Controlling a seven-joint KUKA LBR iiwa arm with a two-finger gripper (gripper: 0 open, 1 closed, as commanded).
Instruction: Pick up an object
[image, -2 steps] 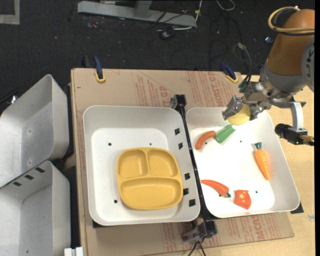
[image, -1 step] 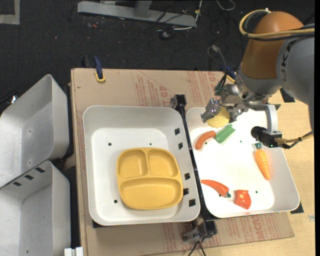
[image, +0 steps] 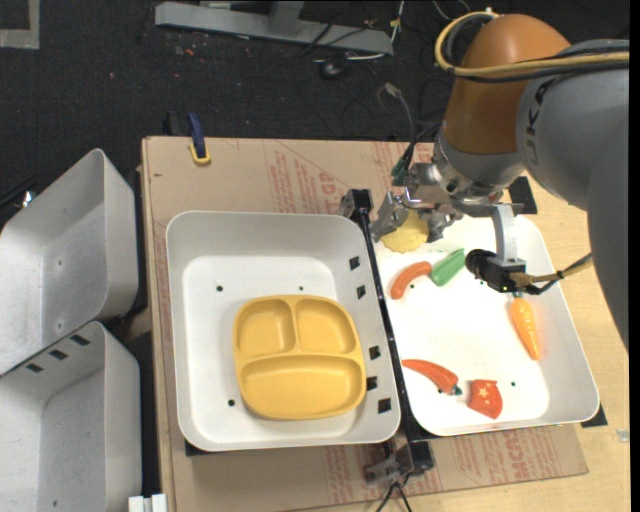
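Observation:
In the right bin lie several toy foods. A pale yellow piece sits at the far left corner, and my gripper hangs right over it, hiding its top. Just in front lie an orange-red pepper and a green piece, touching end to end. An orange carrot lies toward the right wall. A red chili and a small red piece lie near the front.
The left bin holds a yellow divided plate. The wall between the two bins runs close to the gripper's left. More white bins stand off the bench at the left.

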